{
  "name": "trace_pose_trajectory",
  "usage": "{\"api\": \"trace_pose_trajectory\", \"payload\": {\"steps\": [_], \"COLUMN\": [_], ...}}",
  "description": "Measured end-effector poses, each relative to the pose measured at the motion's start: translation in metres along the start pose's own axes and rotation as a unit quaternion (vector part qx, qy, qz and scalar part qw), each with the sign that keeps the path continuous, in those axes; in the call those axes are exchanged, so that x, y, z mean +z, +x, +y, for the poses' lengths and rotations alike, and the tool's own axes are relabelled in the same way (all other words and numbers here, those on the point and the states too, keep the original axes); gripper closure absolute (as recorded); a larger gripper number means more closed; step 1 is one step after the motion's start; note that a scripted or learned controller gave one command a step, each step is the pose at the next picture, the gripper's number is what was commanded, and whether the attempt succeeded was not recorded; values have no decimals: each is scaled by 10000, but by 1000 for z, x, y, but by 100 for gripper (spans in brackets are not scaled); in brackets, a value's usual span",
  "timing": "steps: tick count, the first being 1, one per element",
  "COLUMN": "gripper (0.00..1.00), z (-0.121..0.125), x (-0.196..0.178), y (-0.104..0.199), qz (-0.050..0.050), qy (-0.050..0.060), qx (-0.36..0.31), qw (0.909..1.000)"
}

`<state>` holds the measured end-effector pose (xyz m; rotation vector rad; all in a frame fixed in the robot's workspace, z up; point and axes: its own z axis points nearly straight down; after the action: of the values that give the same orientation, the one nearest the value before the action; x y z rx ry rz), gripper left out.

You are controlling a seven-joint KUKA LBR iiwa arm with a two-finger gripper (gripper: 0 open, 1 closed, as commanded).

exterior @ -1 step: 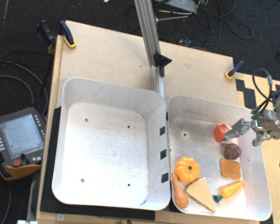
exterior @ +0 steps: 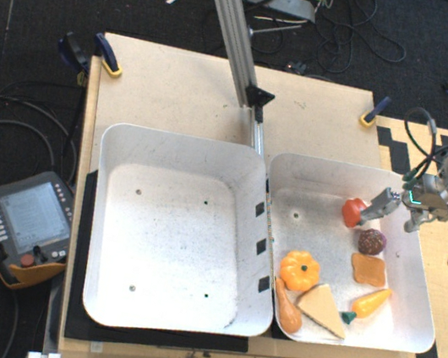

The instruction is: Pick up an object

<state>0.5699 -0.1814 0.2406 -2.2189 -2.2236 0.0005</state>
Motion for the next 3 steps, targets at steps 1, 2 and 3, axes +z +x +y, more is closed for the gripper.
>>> {"api": "trace_pose_trajectory", "payload": {"steps": [1, 2, 3], "gripper": [0, 0, 0], "z": [-6, -15, -14], "x": [52, 104, 145], "y": [9, 16, 16], "qz": [7, 8, -5], "qy": [24, 26, -18], "qx": [10, 14, 11], "qw": [10000, 10000, 10000]}}
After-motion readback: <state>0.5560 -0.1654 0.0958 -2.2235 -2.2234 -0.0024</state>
